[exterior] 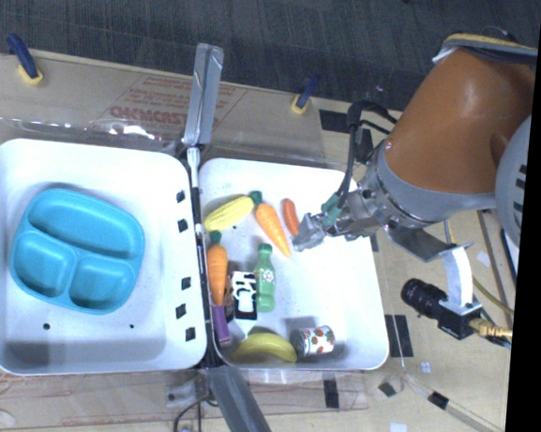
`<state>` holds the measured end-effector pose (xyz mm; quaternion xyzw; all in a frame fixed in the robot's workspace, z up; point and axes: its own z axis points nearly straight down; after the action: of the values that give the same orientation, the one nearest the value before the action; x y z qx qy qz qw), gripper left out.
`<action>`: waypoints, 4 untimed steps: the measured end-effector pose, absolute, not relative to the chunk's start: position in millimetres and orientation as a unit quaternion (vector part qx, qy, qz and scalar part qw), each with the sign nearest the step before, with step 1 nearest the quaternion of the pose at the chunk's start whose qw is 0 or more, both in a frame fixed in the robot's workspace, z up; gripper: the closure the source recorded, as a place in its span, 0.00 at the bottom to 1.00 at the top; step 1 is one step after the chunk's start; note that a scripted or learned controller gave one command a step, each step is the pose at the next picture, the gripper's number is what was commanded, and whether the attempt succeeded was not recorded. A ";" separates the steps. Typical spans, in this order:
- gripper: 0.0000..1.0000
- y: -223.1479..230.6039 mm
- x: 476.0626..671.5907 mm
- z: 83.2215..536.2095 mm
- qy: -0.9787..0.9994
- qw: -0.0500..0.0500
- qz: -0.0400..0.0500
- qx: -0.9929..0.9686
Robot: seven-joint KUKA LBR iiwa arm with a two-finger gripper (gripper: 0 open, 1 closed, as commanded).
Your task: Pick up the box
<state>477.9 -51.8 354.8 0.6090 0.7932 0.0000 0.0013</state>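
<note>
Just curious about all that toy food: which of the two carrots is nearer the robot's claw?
The carrot lying beside the corn, just left of the gripper. The other carrot lies lower, along the bin's left wall.

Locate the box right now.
The box lies in the right bin, left of centre, between the green bottle and the carrot by the divider.

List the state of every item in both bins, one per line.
Blue plastic divided tray: flat in left bin.
Black-and-white box: in right bin, not gripped.
Green bottle: lying down beside box.
Printed can: on its side.
Hand: above right bin, away from box.
</note>
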 end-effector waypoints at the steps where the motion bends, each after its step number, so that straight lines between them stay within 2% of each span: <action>1: 1.00 0.2 477.3 442.6 0.797 0.001 0.000 0.604; 2: 1.00 7.3 477.2 442.5 0.752 0.001 0.000 0.659; 3: 1.00 60.6 538.1 441.0 0.731 0.000 -0.001 0.682; 4: 1.00 80.3 615.8 440.9 0.709 0.000 -0.001 0.705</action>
<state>615.8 80.3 440.9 0.7054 0.7088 -0.0008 0.0005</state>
